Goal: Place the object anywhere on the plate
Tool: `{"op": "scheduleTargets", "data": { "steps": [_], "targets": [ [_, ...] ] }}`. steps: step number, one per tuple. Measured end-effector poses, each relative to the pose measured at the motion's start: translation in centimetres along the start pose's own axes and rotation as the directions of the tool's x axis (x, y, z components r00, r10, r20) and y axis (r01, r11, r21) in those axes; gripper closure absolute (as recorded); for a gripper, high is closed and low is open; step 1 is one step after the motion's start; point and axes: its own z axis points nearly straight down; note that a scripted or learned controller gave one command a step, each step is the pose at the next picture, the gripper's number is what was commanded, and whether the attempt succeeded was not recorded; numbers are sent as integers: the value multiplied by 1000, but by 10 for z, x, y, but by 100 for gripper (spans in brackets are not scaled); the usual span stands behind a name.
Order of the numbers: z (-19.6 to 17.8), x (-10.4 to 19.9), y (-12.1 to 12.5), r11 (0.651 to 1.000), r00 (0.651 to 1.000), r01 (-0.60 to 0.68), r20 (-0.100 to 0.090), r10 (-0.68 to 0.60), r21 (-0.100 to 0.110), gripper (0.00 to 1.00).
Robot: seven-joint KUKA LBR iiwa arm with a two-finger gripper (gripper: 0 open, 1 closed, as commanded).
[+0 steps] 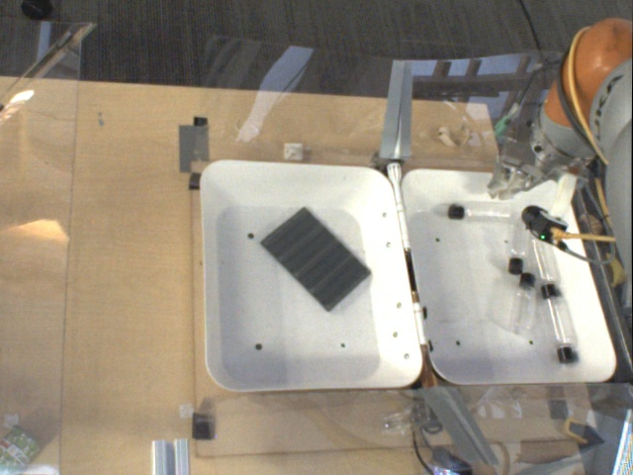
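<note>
A dark grey ridged plate (315, 257) lies at a slant in the middle of the left bin (223, 295). Several clear tubes with black caps lie in the right bin (475, 364): one (483, 211) near the back, two short ones (517, 265) mid-right, and a long one (557, 320) by the right wall. My gripper (506, 181) hangs over the back right corner of the right bin, just above and to the right of the back tube. I see nothing held in it.
The arm with its orange band (598, 57) comes in from the upper right. A black part with a green light (540, 222) and a yellow cable sits below the wrist. A metal divider (397, 117) stands behind the bins' shared wall.
</note>
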Motion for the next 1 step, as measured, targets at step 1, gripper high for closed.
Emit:
{"op": "scheduleTargets", "data": {
  "steps": [1],
  "targets": [
    [0,0,0,1000,1000,0,0,0,0,0]
  ]
}}
